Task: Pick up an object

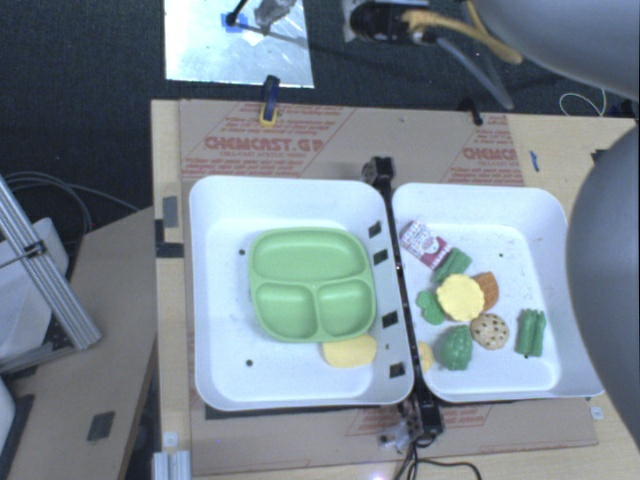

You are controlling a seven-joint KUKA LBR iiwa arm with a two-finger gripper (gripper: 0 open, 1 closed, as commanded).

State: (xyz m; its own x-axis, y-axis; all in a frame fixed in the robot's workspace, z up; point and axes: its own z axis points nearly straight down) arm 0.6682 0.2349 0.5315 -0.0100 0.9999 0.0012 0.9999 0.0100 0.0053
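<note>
The right bin [520, 213] holds several toy foods. A red and white packet [422, 243] lies at its upper left. Below it a yellow round piece [460, 297] sits among green pieces, with an orange-brown piece [488, 285] beside it. A speckled cookie [489, 331], a green bumpy piece [455, 349] and a green bundle [530, 332] lie nearer the front. In the left bin [220, 268] a green divided plate [312, 296] lies flat, with a pale yellow piece [349, 352] at its front edge. The arm's grey body [605, 288] looms blurred over the right bin's right side.
A black divider [392, 288] with clips runs between the two bins. Cardboard [300, 143] lies under the bins. A shiny metal sheet [238, 28] sits beyond the bench at the top left, and cables and hoses [440, 23] at the top centre.
</note>
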